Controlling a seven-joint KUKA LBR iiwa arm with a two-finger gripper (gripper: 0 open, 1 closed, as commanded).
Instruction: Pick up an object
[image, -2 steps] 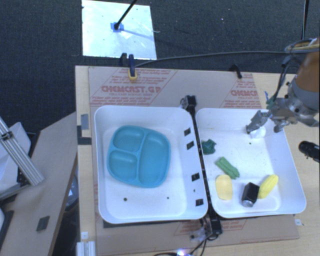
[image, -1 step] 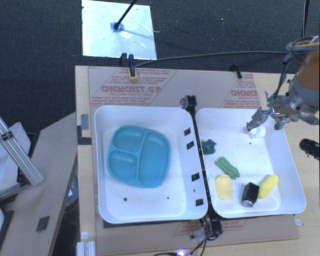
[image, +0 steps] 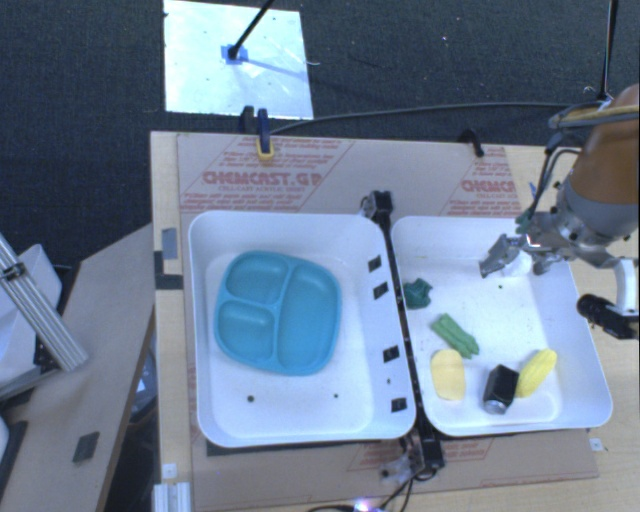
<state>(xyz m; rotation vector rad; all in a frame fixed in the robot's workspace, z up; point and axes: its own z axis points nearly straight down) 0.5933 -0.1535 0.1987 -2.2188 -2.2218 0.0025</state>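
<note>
Hovering over the right bin (image: 590, 395), at about 1 o'clock within it, the gripper (image: 497, 262) points toward the bin's middle; nothing sits between its fingers. Whether they are spread or closed cannot be told at this angle. The arm (image: 605, 165) comes in from 3 o'clock, grey wrist below the orange band.

Right bin contents, all lying on the floor, apart from the gripper:
- small dark green object (image: 417, 292) at 9 o'clock, near the dividing wall
- light green piece (image: 455, 335) near centre, angled toward 4 o'clock
- pale yellow block (image: 448, 375) at 7 o'clock, just below the light green piece, possibly touching
- black item with a grey end (image: 499, 388) at 6 o'clock
- yellow corn-like object (image: 538, 370) at 5 o'clock, just beside the black item, touching or nearly so

Left bin (image: 200, 330): blue sectioned plate (image: 277, 311), flat, roughly centred.

Both bins rest on a cardboard sheet (image: 330, 170). A clamp (image: 262, 132) grips its far edge at 12 o'clock.
</note>
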